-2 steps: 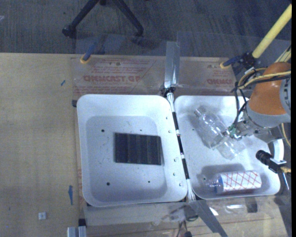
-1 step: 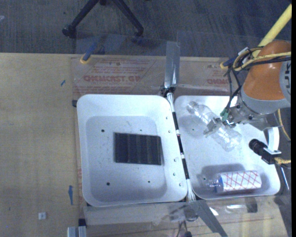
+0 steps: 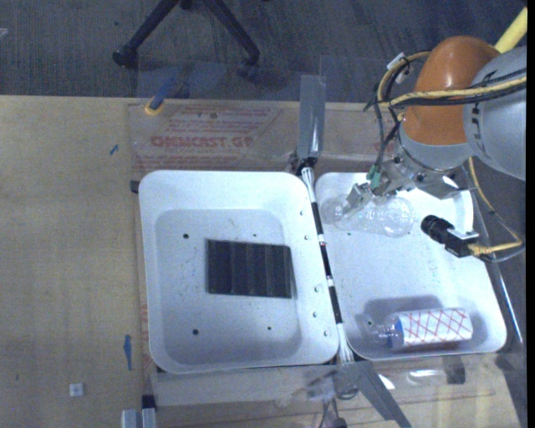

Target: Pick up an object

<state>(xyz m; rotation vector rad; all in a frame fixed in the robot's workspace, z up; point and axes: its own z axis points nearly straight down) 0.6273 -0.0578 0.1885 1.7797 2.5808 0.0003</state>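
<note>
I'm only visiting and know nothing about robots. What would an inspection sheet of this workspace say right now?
Surface: wooden bench bearing a left bin and a right bin, both white.
Job's things: dark ribbed rectangle flat in the left bin; clear bottle and red-checked tube in the right bin.
Clutter: blue tape marks on the bench.
Grippers: claw at the clear bottle; contact unclear.
Cables: yellow cables run along the arm.
Surroundings: chair base on dark floor; red-lettered sheet behind the left bin.
</note>
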